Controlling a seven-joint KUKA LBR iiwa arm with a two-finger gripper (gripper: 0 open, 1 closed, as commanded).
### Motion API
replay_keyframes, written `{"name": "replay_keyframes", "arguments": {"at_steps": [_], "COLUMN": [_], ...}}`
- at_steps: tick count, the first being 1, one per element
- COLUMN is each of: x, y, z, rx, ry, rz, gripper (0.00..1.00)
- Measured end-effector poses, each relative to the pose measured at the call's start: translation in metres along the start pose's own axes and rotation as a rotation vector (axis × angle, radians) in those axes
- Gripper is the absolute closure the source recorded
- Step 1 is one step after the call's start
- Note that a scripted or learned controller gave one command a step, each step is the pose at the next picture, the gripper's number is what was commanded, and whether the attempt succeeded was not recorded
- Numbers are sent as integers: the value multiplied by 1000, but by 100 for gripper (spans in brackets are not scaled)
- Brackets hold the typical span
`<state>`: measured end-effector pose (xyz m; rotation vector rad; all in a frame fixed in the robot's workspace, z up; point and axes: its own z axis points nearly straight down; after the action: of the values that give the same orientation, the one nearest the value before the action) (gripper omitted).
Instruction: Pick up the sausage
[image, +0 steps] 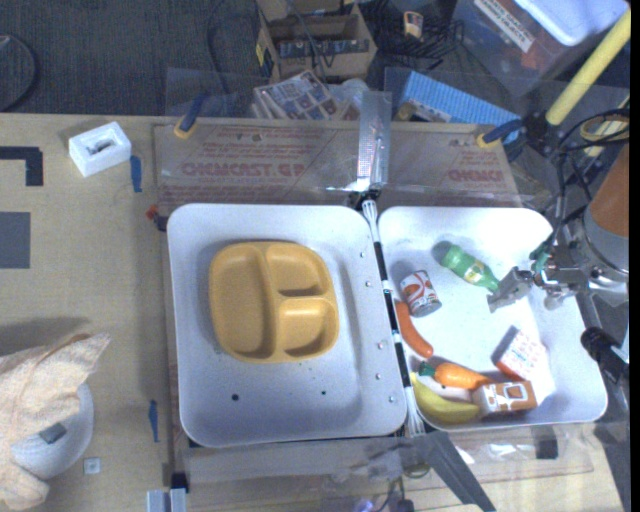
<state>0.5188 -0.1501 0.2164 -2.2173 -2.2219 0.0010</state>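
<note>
The sausage (412, 330) is a reddish-orange link lying along the left wall of the right bin (560, 400), just below a small red and white can (420, 292). My gripper (520, 284) hangs over the right part of that bin, well to the right of the sausage and apart from it. It is beside the cap end of a green bottle (466, 264). Nothing shows in its grasp.
Below the sausage lie a carrot (457, 376), a banana (443, 404) and a small orange carton (506, 397). A white packet (523, 352) sits under the gripper. The left bin (200, 400) holds a yellow divided plate (272, 300).
</note>
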Motion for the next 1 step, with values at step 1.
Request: {"name": "replay_keyframes", "arguments": {"at_steps": [1], "x": [53], "y": [-21], "z": [93], "rx": [-1], "ry": [-1], "rz": [-127], "gripper": [0]}}
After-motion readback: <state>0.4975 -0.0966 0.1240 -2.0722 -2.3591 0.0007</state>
